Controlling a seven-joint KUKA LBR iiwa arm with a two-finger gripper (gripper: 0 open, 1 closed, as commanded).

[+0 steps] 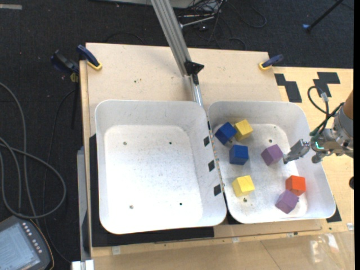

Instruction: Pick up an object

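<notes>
Several small cubes lie in the right bin (315,204). Two blue cubes (225,133) (239,154) and a yellow cube (244,129) cluster near its left wall. Further right are a purple cube (272,154), a second yellow cube (244,184), an orange cube (296,184) and another purple cube (287,201). My gripper (306,152) hangs over the bin's right side, just right of the upper purple cube and above the orange one. It is open, and nothing sits between its fingers.
The left bin (107,167) adjoins the right one along a shared wall. A slanted metal pole (171,30) crosses the bench's back. Clamps (90,58) (271,61) sit at the board's far corners.
</notes>
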